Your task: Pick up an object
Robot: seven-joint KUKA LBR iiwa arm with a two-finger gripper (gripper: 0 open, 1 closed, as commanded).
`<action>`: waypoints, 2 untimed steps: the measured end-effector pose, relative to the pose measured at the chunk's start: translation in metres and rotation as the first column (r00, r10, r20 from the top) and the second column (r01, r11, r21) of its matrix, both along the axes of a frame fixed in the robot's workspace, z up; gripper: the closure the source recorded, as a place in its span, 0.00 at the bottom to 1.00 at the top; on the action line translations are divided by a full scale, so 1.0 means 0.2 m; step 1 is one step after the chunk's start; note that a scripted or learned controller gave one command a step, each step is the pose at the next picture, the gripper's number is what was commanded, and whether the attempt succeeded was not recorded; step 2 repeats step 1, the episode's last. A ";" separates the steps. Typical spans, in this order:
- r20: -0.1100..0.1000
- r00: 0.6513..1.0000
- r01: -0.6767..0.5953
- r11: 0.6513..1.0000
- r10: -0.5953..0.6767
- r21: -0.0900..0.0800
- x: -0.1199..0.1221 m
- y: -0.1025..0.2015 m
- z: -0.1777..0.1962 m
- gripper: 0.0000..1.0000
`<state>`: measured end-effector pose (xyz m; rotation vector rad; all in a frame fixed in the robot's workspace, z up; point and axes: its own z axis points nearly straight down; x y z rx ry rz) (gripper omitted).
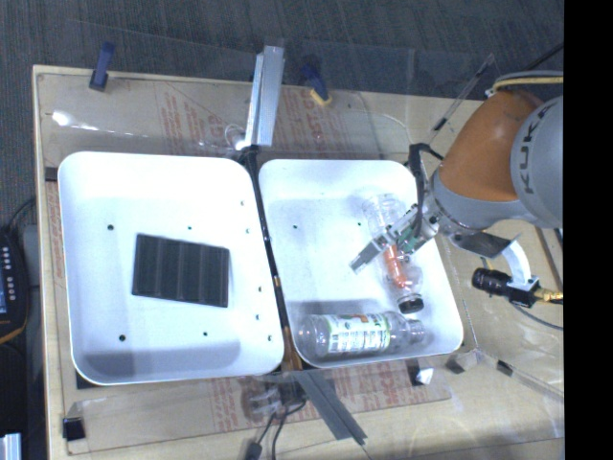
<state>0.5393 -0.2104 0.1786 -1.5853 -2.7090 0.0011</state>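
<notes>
- On the bench [57,103] we note 2 shallow white bins set side by side, their inner rims nearly touching along the centre line.
- We record the left bin [86,190] holding 1 dark ribbed rectangular pad [181,270], lying flat near the middle of the floor, slightly skewed to the bin walls.
- We record the right bin [306,190] holding 3 items, all in its right and lower part.
- Item 1: a clear plastic bottle with a green-and-white label [356,334], lying on its side along the lower wall, cap end toward the right.
- Item 2: a small clear bottle with orange-red contents and a dark cap [401,274], lying roughly upright in the view, cap toward the lower edge, just above the large bottle's cap end.
- Item 3: a crumpled clear plastic piece [378,207], near the upper right of the bin floor, just above the small bottle.
- We observe the arm [498,161], grey with an orange band, reaching in over the right wall of the right bin.
- We place the gripper [388,242] low over the bin, between the clear plastic piece and the small bottle, with a grey finger [365,257] slanting down to the left.
- Jaw state: we cannot tell whether they are spread or pressed together; the clear items around them blur the outline, and we see nothing plainly pinched.
</notes>
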 end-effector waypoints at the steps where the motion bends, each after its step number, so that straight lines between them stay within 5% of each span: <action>1: -0.001 1.000 -0.026 1.000 0.026 0.001 0.06 0.00 -0.09 0.00; 2: -0.001 1.000 -0.026 1.000 0.026 0.001 0.06 0.00 -0.09 0.00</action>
